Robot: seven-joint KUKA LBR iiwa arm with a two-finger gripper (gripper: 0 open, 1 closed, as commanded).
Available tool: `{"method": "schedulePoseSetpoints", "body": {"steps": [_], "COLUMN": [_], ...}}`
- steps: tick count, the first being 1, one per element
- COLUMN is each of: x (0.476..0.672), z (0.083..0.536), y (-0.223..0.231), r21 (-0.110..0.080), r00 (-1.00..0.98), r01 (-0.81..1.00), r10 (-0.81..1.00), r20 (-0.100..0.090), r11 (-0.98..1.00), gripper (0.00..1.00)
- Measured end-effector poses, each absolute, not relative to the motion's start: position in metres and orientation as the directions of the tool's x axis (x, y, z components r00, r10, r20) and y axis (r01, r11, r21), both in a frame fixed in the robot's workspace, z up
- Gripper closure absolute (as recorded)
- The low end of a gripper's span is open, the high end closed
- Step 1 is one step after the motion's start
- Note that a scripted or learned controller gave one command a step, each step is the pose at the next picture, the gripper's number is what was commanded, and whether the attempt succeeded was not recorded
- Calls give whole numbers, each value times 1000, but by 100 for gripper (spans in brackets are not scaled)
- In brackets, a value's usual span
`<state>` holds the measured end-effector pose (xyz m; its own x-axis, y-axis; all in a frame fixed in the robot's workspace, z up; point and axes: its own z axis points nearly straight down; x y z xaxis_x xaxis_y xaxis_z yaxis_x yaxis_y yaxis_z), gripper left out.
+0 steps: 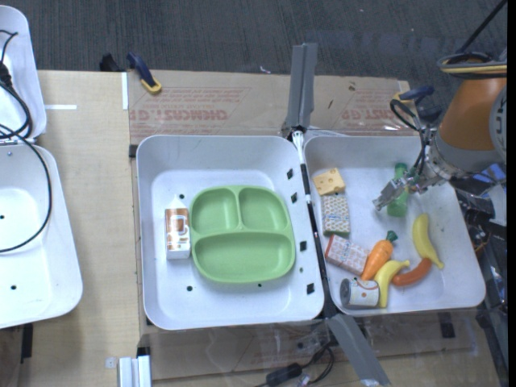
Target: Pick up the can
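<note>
The can (359,293) is silver with a pale label. It lies on its side at the front left corner of the right bin (463,293), touching a small yellow banana (390,274). My gripper (393,193) hangs over the back middle of the same bin, well behind the can. It sits right on top of a green object (398,206) and partly hides it. Nothing of the can is near the gripper.
Around the can lie a carrot (377,258), a red-and-white packet (347,254), a red pepper (415,273), a larger banana (425,240), a cracker box (335,214) and a cheese wedge (328,181). The left bin (153,216) holds a green divided plate (240,234) and a small brown carton (177,232).
</note>
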<state>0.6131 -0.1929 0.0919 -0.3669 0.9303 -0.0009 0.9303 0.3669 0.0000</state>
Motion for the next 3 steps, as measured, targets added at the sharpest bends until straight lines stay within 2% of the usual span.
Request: {"method": "schedulePoseSetpoints", "body": {"steps": [1, 2, 3], "x": [659, 609, 601], "z": [93, 93, 92], "y": [-210, -113, -118], "r21": [-2, 1, -1], "r00": [-349, -207, -186], "r01": [937, 978, 983], "r10": [937, 978, 983], "r20": [3, -4, 0], "r11": [349, 207, 186], "gripper": [0, 0, 0]}}
